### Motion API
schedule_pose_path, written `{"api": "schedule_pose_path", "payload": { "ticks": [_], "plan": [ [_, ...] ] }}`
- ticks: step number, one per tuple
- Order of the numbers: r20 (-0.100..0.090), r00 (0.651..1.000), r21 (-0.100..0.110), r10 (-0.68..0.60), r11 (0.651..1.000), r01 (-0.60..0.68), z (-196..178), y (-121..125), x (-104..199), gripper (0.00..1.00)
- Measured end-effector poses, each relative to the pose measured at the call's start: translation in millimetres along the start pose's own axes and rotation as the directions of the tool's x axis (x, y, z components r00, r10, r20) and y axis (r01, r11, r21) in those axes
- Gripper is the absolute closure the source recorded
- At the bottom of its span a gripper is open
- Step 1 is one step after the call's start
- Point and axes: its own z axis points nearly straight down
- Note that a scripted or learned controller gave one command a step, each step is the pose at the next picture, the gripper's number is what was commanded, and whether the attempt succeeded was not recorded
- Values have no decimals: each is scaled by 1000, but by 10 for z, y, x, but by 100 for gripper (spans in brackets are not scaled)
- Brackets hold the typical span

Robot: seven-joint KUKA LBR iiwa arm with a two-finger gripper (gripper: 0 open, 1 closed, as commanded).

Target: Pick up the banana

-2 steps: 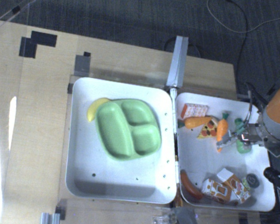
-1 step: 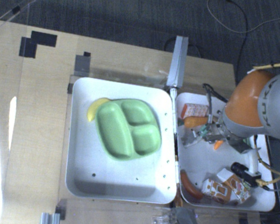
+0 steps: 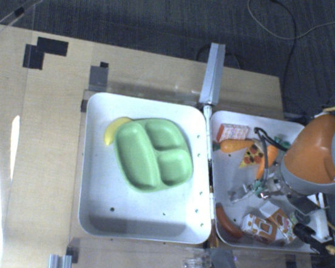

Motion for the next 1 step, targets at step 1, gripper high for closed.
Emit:
{"api": "schedule_pose_path", "payload": {
  "ticks": [1],
  "plan": [
    [-2, 1000, 0, -2, 1000, 2, 11, 348, -281, 0]
  ]
}}
